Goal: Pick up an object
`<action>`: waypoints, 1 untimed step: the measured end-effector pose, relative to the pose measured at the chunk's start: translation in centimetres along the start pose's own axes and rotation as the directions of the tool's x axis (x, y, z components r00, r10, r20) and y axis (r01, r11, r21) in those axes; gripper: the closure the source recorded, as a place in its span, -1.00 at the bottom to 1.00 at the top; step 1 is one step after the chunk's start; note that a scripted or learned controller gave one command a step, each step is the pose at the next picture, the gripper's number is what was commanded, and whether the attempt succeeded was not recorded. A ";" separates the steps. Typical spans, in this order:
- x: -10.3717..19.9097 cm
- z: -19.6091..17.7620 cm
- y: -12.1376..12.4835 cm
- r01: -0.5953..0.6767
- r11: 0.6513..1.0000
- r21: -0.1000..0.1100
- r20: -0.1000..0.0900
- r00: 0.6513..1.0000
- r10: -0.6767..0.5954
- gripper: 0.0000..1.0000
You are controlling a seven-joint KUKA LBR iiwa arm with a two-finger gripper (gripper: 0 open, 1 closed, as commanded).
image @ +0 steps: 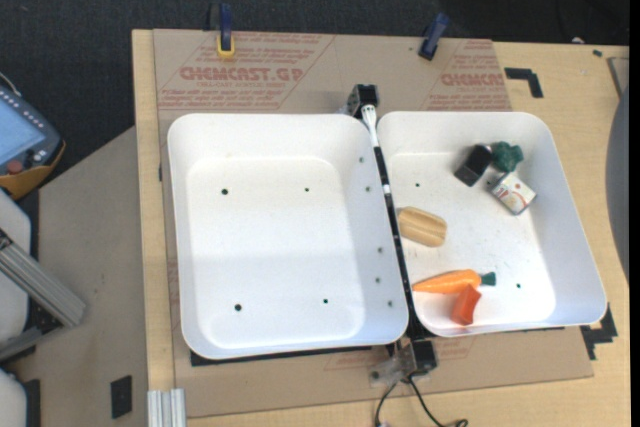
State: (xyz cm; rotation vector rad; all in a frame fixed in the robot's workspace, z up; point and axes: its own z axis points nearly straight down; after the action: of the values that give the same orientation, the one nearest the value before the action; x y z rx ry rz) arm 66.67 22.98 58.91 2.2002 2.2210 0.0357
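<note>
Hand – can't tell if it's loose or clenched. Carrot (452, 282) lies in the right bin (560, 245), near the front, long way left-to-right, green end pointing right – the robot's reach-in side.

Only readable thing is reddish "CHEMCAST" print on the brown board (262, 70), repeated at right, partly cut off.

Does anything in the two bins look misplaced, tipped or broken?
Nothing stands out. In the right bin the toy carrot, a tan wooden block, a black piece, a green piece and a small white box lie loose, none visibly broken.
</note>
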 end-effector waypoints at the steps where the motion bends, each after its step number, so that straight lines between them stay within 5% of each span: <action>1: 0.1 -1.1 0.1 0.001 1.000 -0.009 -0.002 1.000 -0.001 1.00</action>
State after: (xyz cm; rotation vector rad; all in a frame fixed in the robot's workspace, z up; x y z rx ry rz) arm 66.70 23.08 59.98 2.1956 2.2189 0.0474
